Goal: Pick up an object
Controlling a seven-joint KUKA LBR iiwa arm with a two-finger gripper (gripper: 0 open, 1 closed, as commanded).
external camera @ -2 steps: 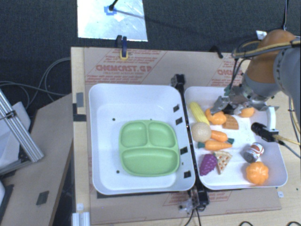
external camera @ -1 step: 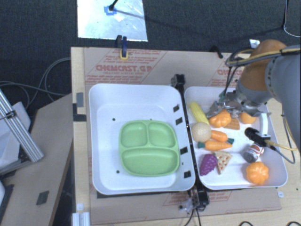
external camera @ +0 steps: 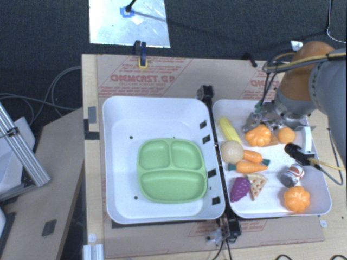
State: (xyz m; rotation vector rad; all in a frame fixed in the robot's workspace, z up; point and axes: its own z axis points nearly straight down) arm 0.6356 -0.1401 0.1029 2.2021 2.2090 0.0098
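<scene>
The right bin [external camera: 325, 199] holds several toy foods. Among them are a yellow corn cob [external camera: 229, 129], a pale round ball [external camera: 232, 151], two carrots [external camera: 251, 162], purple grapes [external camera: 240, 188] and a pizza slice [external camera: 257, 184]. An orange pumpkin [external camera: 258, 136] and a small orange [external camera: 286, 135] sit at the back. My gripper [external camera: 259, 119] hangs low over the back of this bin, just behind the pumpkin and close to it. Nothing shows as held.
The left bin [external camera: 119, 145] carries a green divided plate [external camera: 172, 169]. A second orange pumpkin [external camera: 296, 198] and a small red, white and grey toy [external camera: 291, 175] lie at the right bin's front right. The arm [external camera: 317, 80] comes in over the back right corner.
</scene>
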